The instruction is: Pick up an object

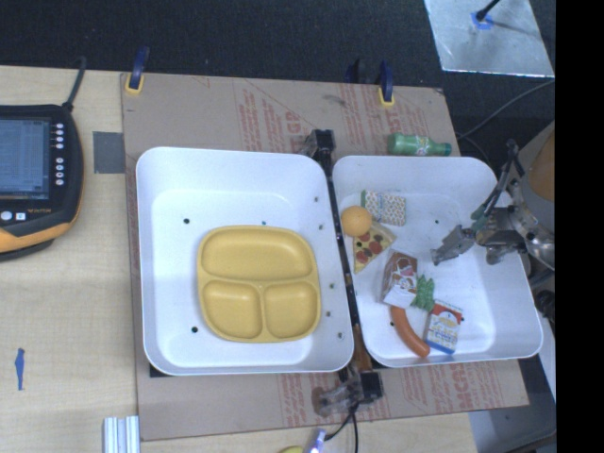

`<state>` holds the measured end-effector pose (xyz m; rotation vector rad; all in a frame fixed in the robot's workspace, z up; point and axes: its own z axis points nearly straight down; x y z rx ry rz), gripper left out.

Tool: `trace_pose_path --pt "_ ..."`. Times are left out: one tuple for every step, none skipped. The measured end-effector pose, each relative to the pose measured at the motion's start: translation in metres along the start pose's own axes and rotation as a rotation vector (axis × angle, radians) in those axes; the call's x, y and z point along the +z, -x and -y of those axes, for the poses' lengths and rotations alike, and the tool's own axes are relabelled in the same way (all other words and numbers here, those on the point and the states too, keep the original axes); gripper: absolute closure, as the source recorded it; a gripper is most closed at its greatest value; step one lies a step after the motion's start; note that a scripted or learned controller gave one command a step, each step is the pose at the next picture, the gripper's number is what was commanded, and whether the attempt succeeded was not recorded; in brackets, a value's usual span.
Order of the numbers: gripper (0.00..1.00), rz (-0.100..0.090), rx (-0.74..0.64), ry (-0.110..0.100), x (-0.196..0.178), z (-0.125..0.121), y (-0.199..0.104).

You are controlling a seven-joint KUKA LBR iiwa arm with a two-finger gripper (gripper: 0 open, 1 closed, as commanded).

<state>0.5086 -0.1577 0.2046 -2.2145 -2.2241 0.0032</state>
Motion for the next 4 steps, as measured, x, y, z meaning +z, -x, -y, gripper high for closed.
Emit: trace_pose_path --pt "0.0 0.001 -0.001 -0.001 0.112 -0.025 -0.037" --pt "0.0 0.0 -0.001 -0.001 0.113 0.006 -0.039" --pt "1.0 0.001 -0.004 -0.002 0.103 0.006 -0.038" --pt "1.0 0.0 -0.001 0.002 0.012 -0.042 -0.1"
